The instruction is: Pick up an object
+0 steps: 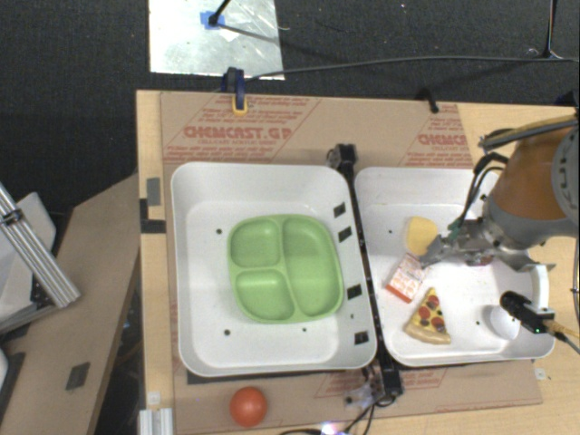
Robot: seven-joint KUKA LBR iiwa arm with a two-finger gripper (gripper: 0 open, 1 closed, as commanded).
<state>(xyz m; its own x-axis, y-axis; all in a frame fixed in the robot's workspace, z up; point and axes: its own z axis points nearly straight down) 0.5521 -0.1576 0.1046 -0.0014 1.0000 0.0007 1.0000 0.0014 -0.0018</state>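
1. The brown cardboard-covered desk carries two shallow white plastic bins side by side, the left bin and the right bin.
2. The grey arm with an orange band reaches in from the right over the right bin.
3. A green plastic divided plate lies in the middle of the left bin.
4. The gripper hangs low in the right bin, just beside a pale yellow block; whether it touches the block, or how it is set, I cannot tell.
5. A toy pizza slice lies near the bin's front wall.
6. A small red-and-white packet lies between block and slice.
7. An orange-red ball sits on the desk's front edge.
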